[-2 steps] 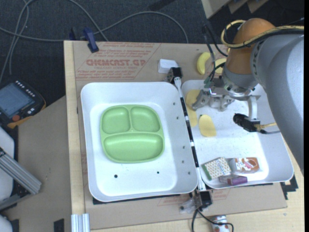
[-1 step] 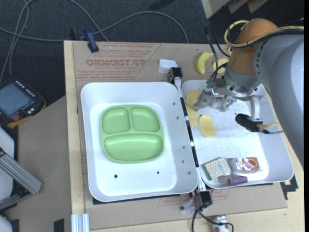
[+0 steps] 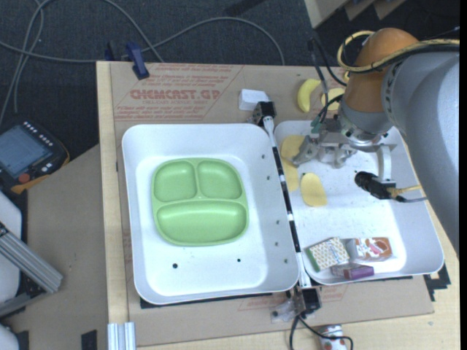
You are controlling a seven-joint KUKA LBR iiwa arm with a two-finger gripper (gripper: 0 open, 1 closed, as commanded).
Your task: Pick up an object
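Over the far left corner of the right bin [image 3: 412, 228], I am hanging my fingers [image 3: 326, 152] low above the white floor; from this slant I cannot tell whether they are spread or closed; my grey arm [image 3: 427, 100] is reaching in from the right, its orange band [image 3: 387, 46] sitting just above the wrist.

Beside my fingers, on the side towards the divider between the bins, a pale yellow slice [image 3: 292, 149] is lying close against the bin's left wall; whether it is touching me I cannot tell; a second yellow piece [image 3: 314, 189] is lying flat on the floor a little nearer the camera, apart from my fingers and from the slice.

Along the near edge of the same bin, three things are crowding together; a patterned packet [image 3: 328, 252] is lying just beside a red-and-white packet [image 3: 376, 248], and a purple object [image 3: 357, 272] is resting against the near wall right below them.

Across the divider, the left bin [image 3: 142, 166] is holding a green divided plate [image 3: 199, 200] near its middle, lying flat with two small compartments at the far side and one long one at the near side.

Beyond the bins, on the brown printed sheet [image 3: 175, 86] covering the bench, a curved yellow thing [image 3: 310, 95] is lying just past the right bin's far rim; a small white block [image 3: 252, 98] is sitting near the far end of the divider; a blue clip [image 3: 136, 60] is gripping the sheet's far edge.
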